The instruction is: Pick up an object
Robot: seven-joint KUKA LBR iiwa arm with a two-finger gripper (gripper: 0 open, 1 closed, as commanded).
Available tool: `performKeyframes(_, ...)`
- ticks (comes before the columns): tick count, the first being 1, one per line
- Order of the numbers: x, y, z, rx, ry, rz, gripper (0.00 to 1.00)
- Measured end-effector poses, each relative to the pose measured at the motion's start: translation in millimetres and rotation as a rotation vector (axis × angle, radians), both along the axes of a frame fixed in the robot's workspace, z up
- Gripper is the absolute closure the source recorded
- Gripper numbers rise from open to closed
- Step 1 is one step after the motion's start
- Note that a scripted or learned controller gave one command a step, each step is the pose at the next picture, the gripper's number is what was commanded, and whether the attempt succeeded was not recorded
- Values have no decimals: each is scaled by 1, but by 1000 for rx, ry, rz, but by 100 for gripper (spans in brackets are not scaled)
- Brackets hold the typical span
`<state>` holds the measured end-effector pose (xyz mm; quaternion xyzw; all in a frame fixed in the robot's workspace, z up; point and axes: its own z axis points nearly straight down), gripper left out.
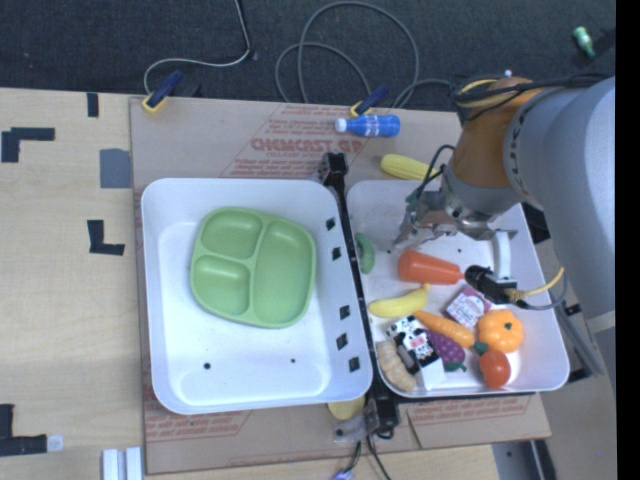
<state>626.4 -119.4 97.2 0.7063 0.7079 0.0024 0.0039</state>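
Filling the right of the frame, nearest the lens: grey arm (575, 168) with its orange band, reaching down into the right bin (380, 203). Hanging low at the upper middle of that bin, hand (428, 226); impossible to tell whether parted or closed, being dark and tangled with cable.

Lying just below and slightly right of the hand, close but apparently not touching: orange carrot (428, 266), long axis running nearly left to right across the frame, thick end toward the left. Likely the nearest candidate, judging from this; calling for a short drop toward the lower frame with the grip set across that axis.

Crowding lower in the same bin: yellow banana (398, 302), orange pumpkin (500, 332), red tomato (495, 368), a black-and-white cow toy (412, 344).

Sitting in the left bin (160, 298), at frame centre-left: green divided plate (253, 266). Resting on the counter (60, 268) above the bins: blue bottle (368, 125).
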Motion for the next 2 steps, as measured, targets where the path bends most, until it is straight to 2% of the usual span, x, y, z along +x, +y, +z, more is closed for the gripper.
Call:
performKeyframes(1,-56,28,152,2,-4,1,100)
performKeyframes(2,-57,27,142,2,9,-1,0)
